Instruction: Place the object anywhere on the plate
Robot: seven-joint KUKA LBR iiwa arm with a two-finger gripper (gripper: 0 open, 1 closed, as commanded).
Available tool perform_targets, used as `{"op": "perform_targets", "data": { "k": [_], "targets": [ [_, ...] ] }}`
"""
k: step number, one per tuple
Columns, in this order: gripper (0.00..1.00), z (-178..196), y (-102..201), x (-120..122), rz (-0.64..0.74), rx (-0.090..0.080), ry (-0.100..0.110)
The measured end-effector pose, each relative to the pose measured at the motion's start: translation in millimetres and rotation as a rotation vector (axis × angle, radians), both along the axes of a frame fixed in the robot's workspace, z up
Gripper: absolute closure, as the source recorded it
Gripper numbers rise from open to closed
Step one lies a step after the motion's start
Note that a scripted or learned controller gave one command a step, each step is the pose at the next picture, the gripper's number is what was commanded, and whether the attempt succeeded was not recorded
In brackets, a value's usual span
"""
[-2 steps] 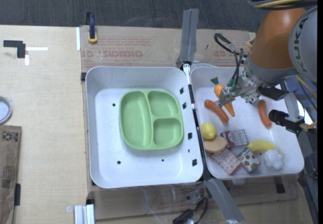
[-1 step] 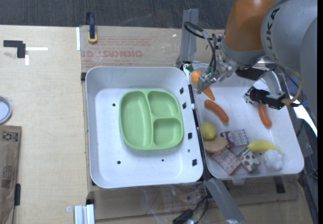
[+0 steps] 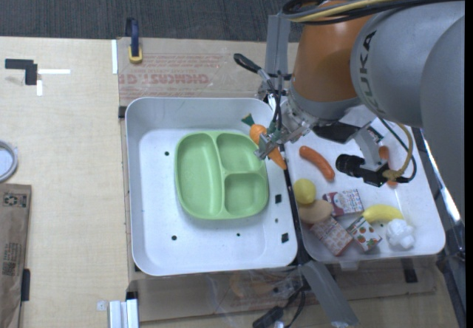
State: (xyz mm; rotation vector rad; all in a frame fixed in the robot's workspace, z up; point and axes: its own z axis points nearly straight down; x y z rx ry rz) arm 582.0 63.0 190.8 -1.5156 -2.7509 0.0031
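Gripper (image 3: pixel 267 140) hangs at the left bin's (image 3: pixel 148 193) right wall, fingers closed on a toy carrot (image 3: pixel 260 135), just beside the green divided plate's (image 3: pixel 199 171) upper right rim. Right bin (image 3: pixel 429 227) holds sausage (image 3: pixel 318 161), lemon (image 3: pixel 304 190), banana (image 3: pixel 382 213).

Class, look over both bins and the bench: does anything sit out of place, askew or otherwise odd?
One thing stands out: the toy carrot sits at the green plate's right edge, by the wall between the bins, under the end effector, not among the other toy food in the right bin.
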Motion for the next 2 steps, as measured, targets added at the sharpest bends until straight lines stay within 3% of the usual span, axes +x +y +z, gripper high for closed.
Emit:
{"op": "perform_targets", "data": {
  "k": [1,2],
  "targets": [
    [1.00,8.4,-1.4,0.5,-0.001,-0.001,0.001],
    [0.00,8.5,-1.4,0.5,-0.002,-0.001,0.001]
  ]
}}
